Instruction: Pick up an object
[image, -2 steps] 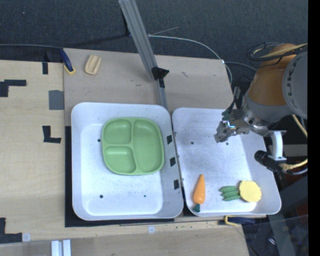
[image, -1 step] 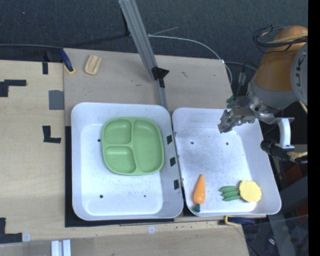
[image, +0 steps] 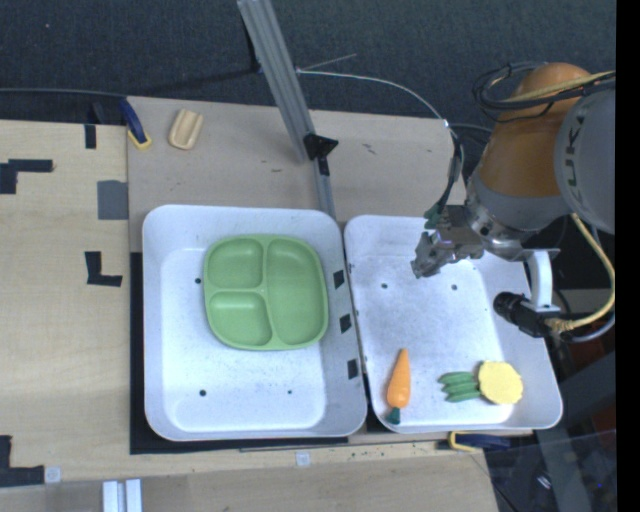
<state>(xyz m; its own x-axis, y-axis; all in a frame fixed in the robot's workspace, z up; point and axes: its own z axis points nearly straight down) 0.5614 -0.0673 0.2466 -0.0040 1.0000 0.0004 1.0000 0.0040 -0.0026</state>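
In the right bin (image: 440, 300), an orange carrot (image: 399, 377) lies near the front edge. To its right sit a green bean pod (image: 459, 385) and a yellow round piece (image: 500, 382), touching each other. My gripper (image: 430, 262) hangs over the bin's back part, well behind these objects, with nothing seen between its fingers. Their spacing is too small to make out. The left bin (image: 180, 390) holds a green divided plate (image: 266, 291).
A grey pole (image: 285, 85) slants down from the top to the gap between the bins. A small tan object (image: 185, 128) and a blue-yellow item (image: 134, 124) lie on the bench behind the left bin. A black cable fitting (image: 515, 310) sits at the right bin's edge.
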